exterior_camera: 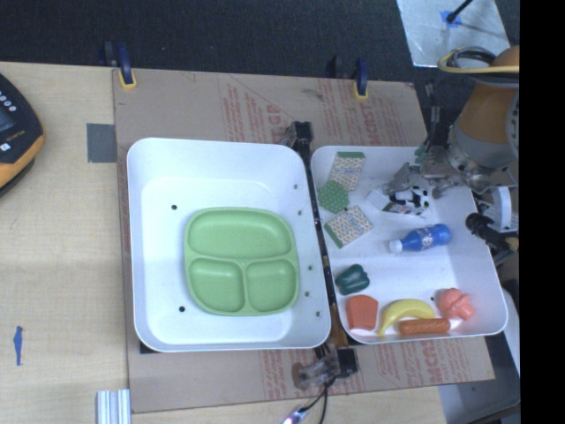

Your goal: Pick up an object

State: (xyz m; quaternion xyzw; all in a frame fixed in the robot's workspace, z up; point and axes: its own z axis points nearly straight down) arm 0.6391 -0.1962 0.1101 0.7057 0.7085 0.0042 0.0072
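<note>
My gripper (409, 180) hangs over the back part of the right bin (484, 256), its grey arm and orange band (484, 113) coming in from the upper right. Just below the gripper lies a small black-and-white toy (408, 202); whether they touch is unclear. A blue bottle (422, 238) lies on its side in the bin's middle. Several green patterned pieces (344, 198) sit at the bin's back left. Along the front are a green pepper (351, 278), a red-orange cup (361, 311), a yellow banana (406, 311), a sausage (424, 328) and a pink-orange toy (455, 303).
The left bin (154, 237) holds a green divided plate (240, 260). Blue clamps (125, 67) (360, 76) pin the cardboard sheet at the back. A yellow and black device (13, 140) sits at the bench's far left edge.
</note>
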